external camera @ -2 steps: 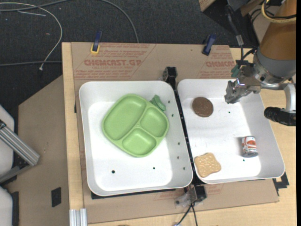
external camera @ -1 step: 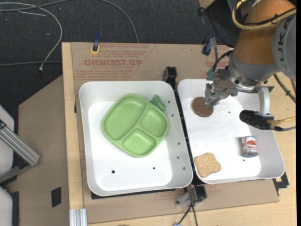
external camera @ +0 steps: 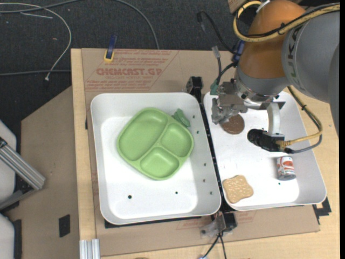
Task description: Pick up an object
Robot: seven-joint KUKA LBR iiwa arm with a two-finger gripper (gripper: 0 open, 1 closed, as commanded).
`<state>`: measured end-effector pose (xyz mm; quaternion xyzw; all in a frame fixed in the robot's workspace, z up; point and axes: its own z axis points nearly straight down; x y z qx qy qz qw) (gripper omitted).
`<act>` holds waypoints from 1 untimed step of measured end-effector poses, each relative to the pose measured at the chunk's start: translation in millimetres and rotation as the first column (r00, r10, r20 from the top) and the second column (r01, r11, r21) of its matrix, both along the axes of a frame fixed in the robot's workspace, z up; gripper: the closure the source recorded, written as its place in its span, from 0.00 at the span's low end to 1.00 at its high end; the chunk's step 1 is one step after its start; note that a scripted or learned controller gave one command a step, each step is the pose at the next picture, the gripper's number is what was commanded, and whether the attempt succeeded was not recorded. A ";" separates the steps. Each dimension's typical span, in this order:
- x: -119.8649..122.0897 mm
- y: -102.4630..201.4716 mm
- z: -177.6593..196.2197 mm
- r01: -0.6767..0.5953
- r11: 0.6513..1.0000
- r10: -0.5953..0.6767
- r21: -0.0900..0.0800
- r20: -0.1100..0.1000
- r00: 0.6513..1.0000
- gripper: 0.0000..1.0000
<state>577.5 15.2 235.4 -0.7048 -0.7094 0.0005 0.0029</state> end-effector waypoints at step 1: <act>7.5 44.9 -7.2 0.001 1.000 -0.001 -0.002 0.004 1.000 1.00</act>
